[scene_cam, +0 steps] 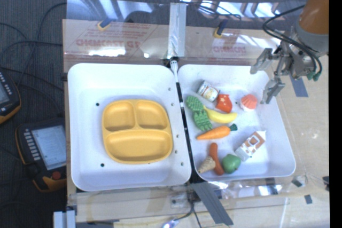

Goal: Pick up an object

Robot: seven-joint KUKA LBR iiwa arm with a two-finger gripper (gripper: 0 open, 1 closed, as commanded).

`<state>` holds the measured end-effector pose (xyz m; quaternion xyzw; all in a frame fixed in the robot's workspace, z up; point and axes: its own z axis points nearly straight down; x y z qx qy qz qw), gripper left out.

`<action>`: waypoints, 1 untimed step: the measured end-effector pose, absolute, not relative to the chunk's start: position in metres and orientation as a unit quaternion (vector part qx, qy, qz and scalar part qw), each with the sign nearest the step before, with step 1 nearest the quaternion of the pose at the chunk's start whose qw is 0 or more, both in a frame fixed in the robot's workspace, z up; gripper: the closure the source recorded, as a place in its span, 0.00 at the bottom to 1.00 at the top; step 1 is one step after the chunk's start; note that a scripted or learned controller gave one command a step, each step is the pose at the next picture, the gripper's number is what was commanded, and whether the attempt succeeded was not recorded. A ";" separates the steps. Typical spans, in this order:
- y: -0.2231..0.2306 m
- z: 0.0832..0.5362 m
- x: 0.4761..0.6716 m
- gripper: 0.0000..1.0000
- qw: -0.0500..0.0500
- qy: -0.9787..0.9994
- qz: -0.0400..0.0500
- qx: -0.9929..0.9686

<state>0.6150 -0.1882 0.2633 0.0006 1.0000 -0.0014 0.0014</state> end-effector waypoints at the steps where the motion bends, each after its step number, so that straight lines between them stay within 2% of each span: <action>1: -0.116 0.116 0.603 0.00 0.000 1.000 0.000 -0.032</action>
